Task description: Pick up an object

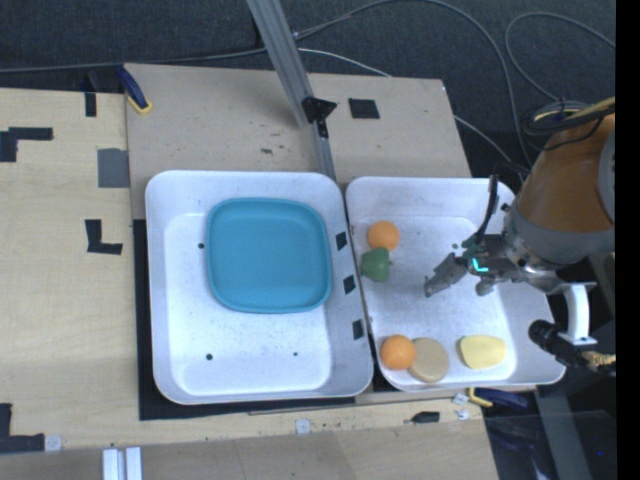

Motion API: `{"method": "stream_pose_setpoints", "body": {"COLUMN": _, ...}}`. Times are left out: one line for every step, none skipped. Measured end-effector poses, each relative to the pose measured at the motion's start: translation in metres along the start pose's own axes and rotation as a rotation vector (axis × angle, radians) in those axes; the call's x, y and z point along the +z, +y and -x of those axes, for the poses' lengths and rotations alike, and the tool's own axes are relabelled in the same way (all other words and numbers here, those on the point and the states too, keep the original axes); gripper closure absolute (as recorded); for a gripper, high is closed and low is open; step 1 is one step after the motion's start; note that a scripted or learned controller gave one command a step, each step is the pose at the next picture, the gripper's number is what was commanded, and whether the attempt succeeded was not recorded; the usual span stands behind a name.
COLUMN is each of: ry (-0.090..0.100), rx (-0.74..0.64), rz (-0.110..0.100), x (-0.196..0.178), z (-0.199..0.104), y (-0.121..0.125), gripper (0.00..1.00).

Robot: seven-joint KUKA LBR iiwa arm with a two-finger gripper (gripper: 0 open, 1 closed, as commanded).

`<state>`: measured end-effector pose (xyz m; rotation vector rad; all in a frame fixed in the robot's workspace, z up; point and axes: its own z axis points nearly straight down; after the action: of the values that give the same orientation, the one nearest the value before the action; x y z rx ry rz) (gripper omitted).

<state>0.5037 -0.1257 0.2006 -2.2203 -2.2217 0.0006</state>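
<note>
The hand [458, 279] hangs over the middle of the right bin [500, 196] with nothing between its fingers — whether they are spread or closed cannot be told. An orange ball [383, 235] and a green ball [376, 264] lie to its left, touching; another orange ball [398, 352], a tan disc [430, 359] and a yellow piece [482, 351] sit along the near wall.

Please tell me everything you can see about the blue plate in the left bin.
The blue plate is a square dish with rounded corners, of a plain turquoise colour, smooth like plastic. It has a slightly raised rim and a flat centre. It lies flat and face up on the floor of the left bin, in that bin's upper middle part, turned slightly out of line with the bin's walls. Nothing lies on it. The gripper is apart from it, over the right bin.
</note>
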Motion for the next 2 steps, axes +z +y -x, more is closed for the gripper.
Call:
{"method": "stream_pose_setpoints", "body": {"ry": 0.0, "rx": 0.0, "rz": 0.0, "x": 0.0, "z": 0.0, "y": 0.0, "gripper": 0.0}}
{"method": "stream_pose_setpoints", "body": {"ry": 0.001, "rx": 0.0, "rz": -0.004, "x": 0.043, "z": -0.004, "y": 0.001, "gripper": 0.0}}
